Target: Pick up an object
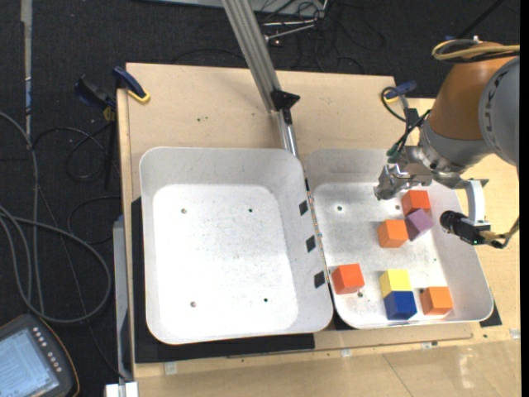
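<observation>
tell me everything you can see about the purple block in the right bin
The purple block is a small cube with a matte, pale violet look, turned at a slant to the right bin's walls. It rests on the bin floor in the upper part, wedged between two orange blocks: one just above it, another at its lower left. The end effector hangs nearby, up and left.

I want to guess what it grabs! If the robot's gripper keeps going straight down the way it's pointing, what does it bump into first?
Probably the orange block right beside the gripper, or the white bin floor next to it. Height is hard to judge from above.
</observation>
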`<action>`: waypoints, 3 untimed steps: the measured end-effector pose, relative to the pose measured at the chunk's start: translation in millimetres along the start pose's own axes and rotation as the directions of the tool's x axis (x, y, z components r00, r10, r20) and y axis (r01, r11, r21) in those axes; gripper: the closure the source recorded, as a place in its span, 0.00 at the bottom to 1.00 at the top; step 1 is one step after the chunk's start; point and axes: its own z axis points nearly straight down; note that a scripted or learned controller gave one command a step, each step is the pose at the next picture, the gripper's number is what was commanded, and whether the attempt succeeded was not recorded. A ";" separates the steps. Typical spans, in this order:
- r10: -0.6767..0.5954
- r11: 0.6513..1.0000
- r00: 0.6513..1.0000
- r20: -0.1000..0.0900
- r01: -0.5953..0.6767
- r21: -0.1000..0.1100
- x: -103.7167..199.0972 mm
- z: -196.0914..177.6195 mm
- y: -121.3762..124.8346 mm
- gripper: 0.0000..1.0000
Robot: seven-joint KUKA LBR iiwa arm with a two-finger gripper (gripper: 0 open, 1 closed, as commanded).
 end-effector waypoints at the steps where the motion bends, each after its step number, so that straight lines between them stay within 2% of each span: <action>1: 0.000 1.000 1.000 0.000 0.000 0.001 7.3 -48.5 -3.1 1.00; 2: 0.001 1.000 1.000 -0.001 -0.001 0.004 7.5 -60.4 -2.1 1.00; 3: -0.002 1.000 1.000 -0.003 0.002 0.009 50.4 -66.7 -23.3 1.00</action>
